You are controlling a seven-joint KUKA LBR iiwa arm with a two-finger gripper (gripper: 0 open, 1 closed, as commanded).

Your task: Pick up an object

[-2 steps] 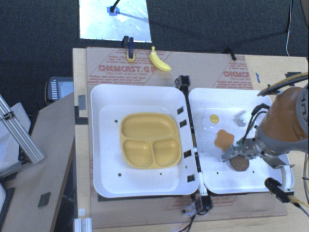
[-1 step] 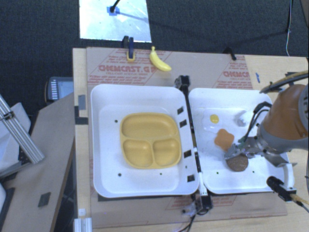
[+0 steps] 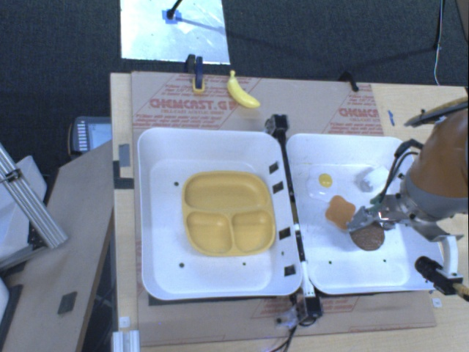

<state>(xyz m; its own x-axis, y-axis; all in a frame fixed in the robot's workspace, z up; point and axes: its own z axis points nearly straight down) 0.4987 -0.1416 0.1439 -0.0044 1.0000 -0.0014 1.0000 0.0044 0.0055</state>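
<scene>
In the right bin (image 3: pixel 388 273) lie an orange-tan flat piece (image 3: pixel 338 211), a dark brown round piece (image 3: pixel 368 239), a small yellow disc (image 3: pixel 325 181) and a pale whitish item (image 3: pixel 366 180). My gripper (image 3: pixel 365 221) reaches in from the right and sits low, right over the top edge of the brown round piece and just right of the orange-tan piece. The arm's grey wrist and orange band (image 3: pixel 443 167) cover the bin's right side.
The left bin (image 3: pixel 157 196) holds a yellow divided tray (image 3: pixel 227 213). A yellow banana (image 3: pixel 242 94) and a yellow-black clamp (image 3: pixel 197 74) lie on the cardboard behind the bins. A black divider with clips (image 3: pixel 287 196) runs between the bins.
</scene>
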